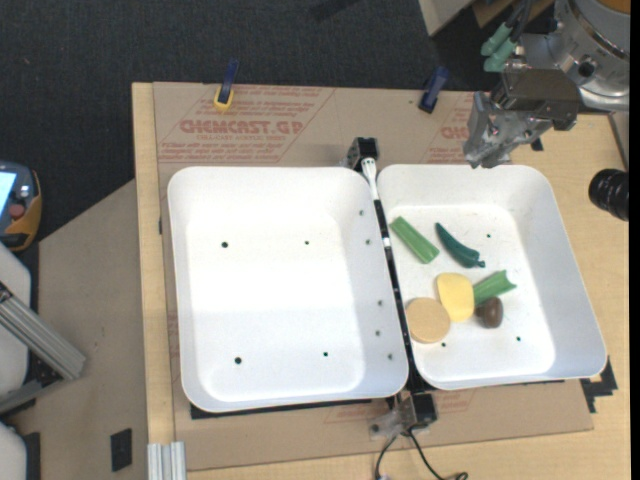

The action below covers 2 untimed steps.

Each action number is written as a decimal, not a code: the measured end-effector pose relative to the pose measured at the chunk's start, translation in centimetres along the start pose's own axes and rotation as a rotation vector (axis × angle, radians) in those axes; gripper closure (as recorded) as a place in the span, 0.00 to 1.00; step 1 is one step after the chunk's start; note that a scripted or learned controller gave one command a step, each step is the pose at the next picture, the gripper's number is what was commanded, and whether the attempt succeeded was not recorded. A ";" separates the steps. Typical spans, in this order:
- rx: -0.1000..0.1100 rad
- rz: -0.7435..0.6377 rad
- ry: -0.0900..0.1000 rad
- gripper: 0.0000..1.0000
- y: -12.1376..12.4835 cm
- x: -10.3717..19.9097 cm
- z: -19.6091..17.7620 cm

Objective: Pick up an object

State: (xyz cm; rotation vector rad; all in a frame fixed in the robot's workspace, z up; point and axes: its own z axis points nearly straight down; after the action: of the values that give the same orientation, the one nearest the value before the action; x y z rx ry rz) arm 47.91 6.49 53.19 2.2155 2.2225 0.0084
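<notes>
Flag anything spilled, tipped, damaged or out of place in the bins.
Nothing stands out. The five items sit together inside the right bin: two green pieces, a yellow piece, a tan disc and a brown-and-green piece. Gripper hangs above its far rim.

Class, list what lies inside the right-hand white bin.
Inside the right-hand white bin lie a light green strip, a dark green curved piece, a yellow oval, a tan round disc, a green stick and a brown lump. The yellow oval hides part of the disc.
</notes>
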 end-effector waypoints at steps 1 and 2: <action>0.013 -0.002 -0.002 1.00 0.0 3.9 4.7; 0.011 -0.001 -0.002 1.00 0.0 6.9 7.2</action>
State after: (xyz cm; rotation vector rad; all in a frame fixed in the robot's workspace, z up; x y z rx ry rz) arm 47.89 13.37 46.02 2.2193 2.2281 -0.0062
